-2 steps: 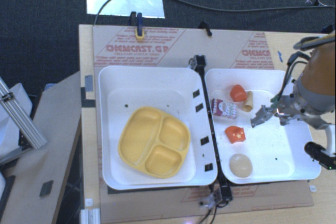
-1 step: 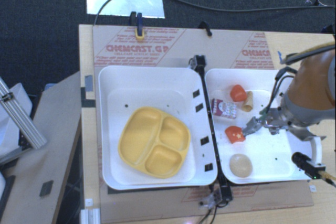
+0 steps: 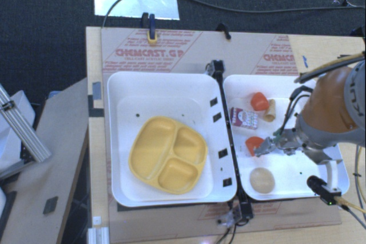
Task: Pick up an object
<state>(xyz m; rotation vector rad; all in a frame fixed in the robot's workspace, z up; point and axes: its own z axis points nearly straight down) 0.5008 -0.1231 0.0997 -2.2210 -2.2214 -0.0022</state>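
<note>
The gripper (image 3: 264,148) sits low in the right bin (image 3: 334,171), its metal tip pointing toward nine o'clock and lying just beside, perhaps touching, a red object (image 3: 252,143). Whether the hand is spread or closed, and whether it has hold of anything, I cannot tell from this angle. At three o'clock from the tip rises the grey arm (image 3: 320,143) with its orange band (image 3: 334,101).

Around the gripper in the same bin: a pale round object (image 3: 262,179) at six o'clock, near the bin's front wall; a red-and-white packet (image 3: 242,118) at eleven o'clock; beyond it a second red object (image 3: 259,101) at twelve o'clock, with a small tan cone (image 3: 270,111) just beside it.

Far out at nine o'clock, the left bin (image 3: 131,91) holds a yellow compartment tray (image 3: 167,154).
</note>
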